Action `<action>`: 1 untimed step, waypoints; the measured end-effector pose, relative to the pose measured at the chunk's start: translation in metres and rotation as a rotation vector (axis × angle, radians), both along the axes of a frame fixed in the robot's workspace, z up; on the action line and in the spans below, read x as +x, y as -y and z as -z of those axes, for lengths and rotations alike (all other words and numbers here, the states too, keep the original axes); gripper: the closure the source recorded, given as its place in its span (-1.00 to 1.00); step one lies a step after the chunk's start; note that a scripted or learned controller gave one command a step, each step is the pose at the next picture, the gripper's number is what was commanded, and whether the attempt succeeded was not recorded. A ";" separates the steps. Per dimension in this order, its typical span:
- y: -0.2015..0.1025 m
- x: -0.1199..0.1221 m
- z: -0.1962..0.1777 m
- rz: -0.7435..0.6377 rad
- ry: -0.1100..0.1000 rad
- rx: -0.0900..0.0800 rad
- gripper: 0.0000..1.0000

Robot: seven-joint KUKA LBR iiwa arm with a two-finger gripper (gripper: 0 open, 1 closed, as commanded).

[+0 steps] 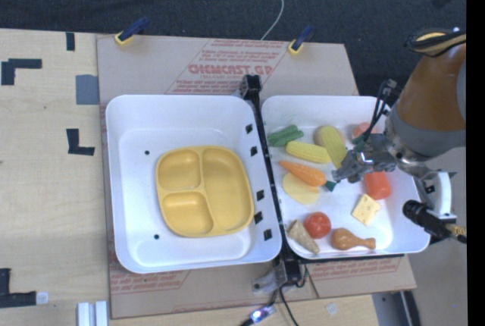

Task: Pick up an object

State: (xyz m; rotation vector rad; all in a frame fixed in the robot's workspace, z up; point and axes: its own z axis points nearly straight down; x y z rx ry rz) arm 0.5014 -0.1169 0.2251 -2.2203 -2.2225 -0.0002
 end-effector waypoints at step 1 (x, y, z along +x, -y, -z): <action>-0.050 0.001 0.009 -0.004 -0.003 0.001 1.00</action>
